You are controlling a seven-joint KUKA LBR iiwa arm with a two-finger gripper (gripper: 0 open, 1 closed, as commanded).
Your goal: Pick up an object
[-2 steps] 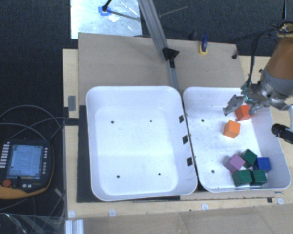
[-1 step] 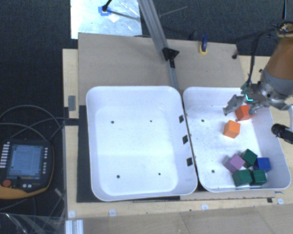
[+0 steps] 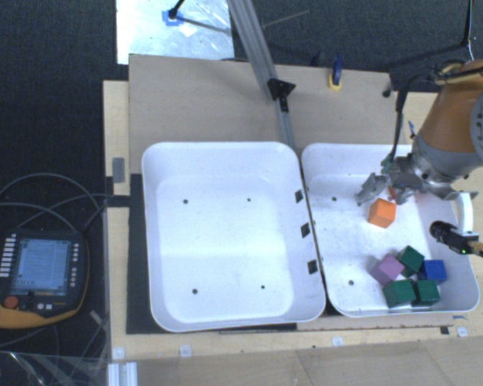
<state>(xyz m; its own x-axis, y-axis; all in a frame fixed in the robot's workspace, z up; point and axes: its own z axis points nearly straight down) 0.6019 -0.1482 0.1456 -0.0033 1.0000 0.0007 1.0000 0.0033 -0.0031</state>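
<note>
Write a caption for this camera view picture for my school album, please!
A robot arm's pincer hovers by an orange block in the right bin, near purple, green and blue blocks.

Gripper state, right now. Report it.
Gripper: over the right bin, just above the orange block; open or shut cannot be told.

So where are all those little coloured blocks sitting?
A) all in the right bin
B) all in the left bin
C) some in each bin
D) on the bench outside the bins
A: the orange block, the purple block, the blue block and the green blocks all lie inside the right bin, with the gripper just above the orange one.
</note>
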